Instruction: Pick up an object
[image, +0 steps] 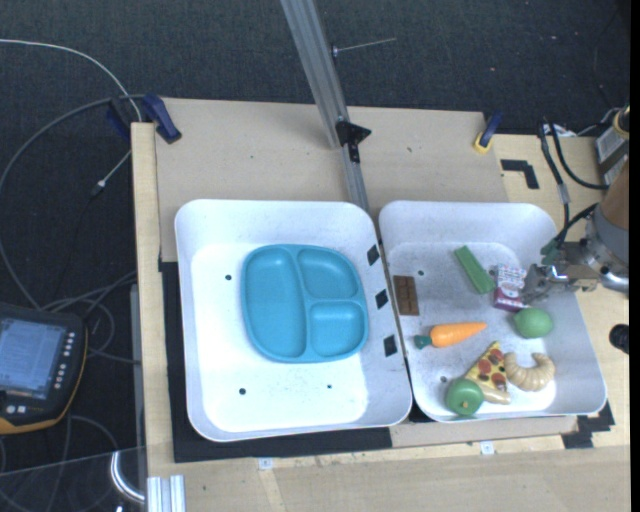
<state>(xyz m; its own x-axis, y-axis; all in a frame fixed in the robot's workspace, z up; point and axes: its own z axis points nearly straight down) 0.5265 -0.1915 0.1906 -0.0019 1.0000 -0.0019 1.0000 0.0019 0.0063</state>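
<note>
At the frame's right edge, we see the claw (543, 277) touching a small pink-and-white packet (509, 285), its grip impossible to tell.

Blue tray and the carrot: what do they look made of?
Blue tray: looks like moulded plastic, matte to satin, one even colour with rounded compartment ridges. Carrot: probably toy plastic, smooth, uniformly orange with a green tip; too small to be sure.
</note>
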